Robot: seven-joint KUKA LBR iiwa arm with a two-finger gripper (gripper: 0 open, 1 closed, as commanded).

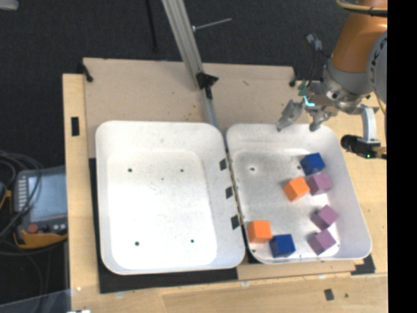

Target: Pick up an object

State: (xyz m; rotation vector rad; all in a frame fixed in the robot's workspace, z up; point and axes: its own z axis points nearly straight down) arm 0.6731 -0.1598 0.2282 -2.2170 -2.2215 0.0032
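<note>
The right bin holds several small blocks. A blue block lies near its far right, with an orange block and a purple block just in front of it. Another purple block and a third lie near the right wall. A second orange block and a second blue block sit at the front left of that bin. My gripper hangs over the bin's far edge, open, its two fingers spread with nothing between them, well above the blue block.
The left bin lies beside the right one. A slanted metal pole rises behind the bins. A pendant with a screen sits off the bench at the left.
</note>
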